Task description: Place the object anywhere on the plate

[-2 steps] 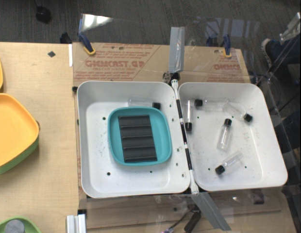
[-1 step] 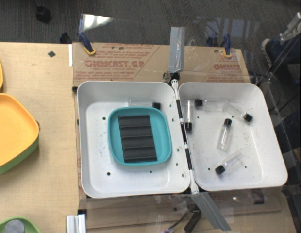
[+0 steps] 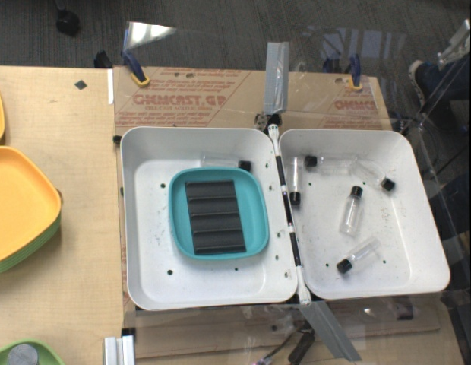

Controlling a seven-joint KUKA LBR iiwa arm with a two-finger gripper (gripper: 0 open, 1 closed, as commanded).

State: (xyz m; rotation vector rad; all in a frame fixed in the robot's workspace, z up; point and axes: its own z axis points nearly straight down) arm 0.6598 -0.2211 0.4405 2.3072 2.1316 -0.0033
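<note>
On teal plate (image 3: 219, 212): dark ridged block (image 3: 214, 217).

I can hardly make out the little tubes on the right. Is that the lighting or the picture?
In the camera view the light is even and soft, with faint shadows; the clear tubes blend into the white bin, and only their black caps stand out. The teal plate is sharp; glare sits on the clear sheet at top.

Black ridged block (image 3: 214, 217) covers most of the teal plate (image 3: 254, 204), apparently.
</note>
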